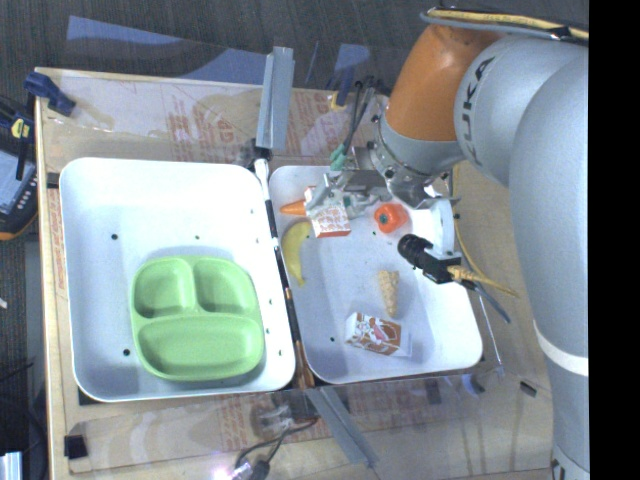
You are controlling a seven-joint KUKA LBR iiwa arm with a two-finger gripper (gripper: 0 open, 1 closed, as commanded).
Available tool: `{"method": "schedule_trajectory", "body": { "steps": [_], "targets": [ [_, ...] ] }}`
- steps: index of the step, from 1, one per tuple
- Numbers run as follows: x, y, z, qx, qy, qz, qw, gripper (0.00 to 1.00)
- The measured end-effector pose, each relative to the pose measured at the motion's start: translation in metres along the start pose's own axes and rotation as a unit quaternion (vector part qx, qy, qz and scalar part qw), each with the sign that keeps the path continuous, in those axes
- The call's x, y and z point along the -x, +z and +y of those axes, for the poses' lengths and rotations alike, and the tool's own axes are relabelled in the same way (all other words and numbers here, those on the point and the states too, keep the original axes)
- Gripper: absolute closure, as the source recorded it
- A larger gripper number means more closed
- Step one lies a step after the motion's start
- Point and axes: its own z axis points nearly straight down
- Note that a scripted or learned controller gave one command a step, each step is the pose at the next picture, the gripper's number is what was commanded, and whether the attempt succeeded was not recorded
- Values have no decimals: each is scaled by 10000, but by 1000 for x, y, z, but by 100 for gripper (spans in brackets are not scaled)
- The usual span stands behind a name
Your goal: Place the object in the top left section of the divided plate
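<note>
— So, where is the two-finger gripper [338, 190]?

— Low over the far end of the right white bin [455, 343], under the grey arm with the orange band [440, 63]. A small red-and-white carton [331, 222] sits right at its tip, with an orange carrot-like piece [293, 207] just beside it. Whether anything is held, I cannot tell — the wrist hides that.

— And the task?

— By my judgement, barely begun. The green divided plastic plate [197, 317] lies in the left white bin [90, 203], and all three of its sections look bare, the top left one included. Picking, carrying across and setting down all remain.

— What else lies about?

— A curved yellow banana [295, 250] against the bin's left wall, a round red-orange ball-like thing [391, 217], a tan ridged cone [388, 292], and a flat brown-and-white printed carton [378, 334] near the front. Smooth toy-like plastic mostly, the cartons boxy with sharp edges; the plate is glossy with rounded rims.
</note>
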Motion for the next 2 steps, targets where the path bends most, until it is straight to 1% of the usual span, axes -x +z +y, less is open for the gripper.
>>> {"method": "schedule_trajectory", "body": {
  "steps": [1, 2],
  "targets": [
    [-106, -5, -1, 0, 711, -11, 9975, 100],
    [-150, 21, -43, -16, -434, -15, 9991, 100]
  ]
}}
